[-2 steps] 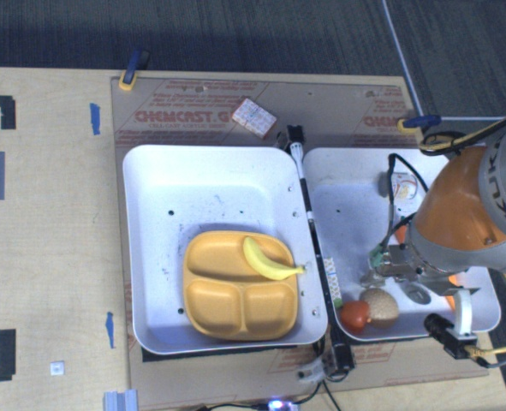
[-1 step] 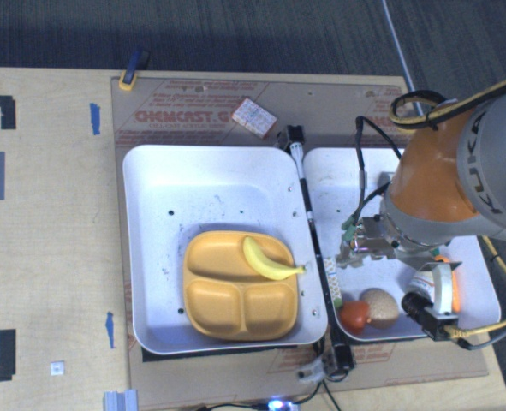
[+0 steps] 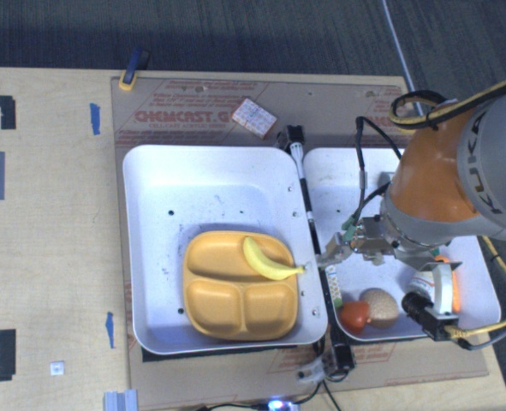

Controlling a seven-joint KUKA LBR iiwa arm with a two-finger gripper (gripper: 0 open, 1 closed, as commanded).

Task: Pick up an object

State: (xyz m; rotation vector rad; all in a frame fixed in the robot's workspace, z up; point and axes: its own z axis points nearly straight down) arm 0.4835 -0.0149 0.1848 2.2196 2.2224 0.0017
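Grey arm's two-finger gripper (image 3: 345, 248) is hovering over the right white bin (image 3: 338, 174); can't tell its state. Yellow plastic banana (image 3: 268, 262) is lying on the yellow sectioned tray (image 3: 235, 302) in the left white bin (image 3: 163, 229). Red tomato (image 3: 354, 314) and tan potato (image 3: 380, 306) are sitting in the right bin's near corner.

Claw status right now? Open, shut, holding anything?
Claw: cannot tell if open or closed. It sits low at the right bin's left wall, near the banana's tip; nothing visibly held.
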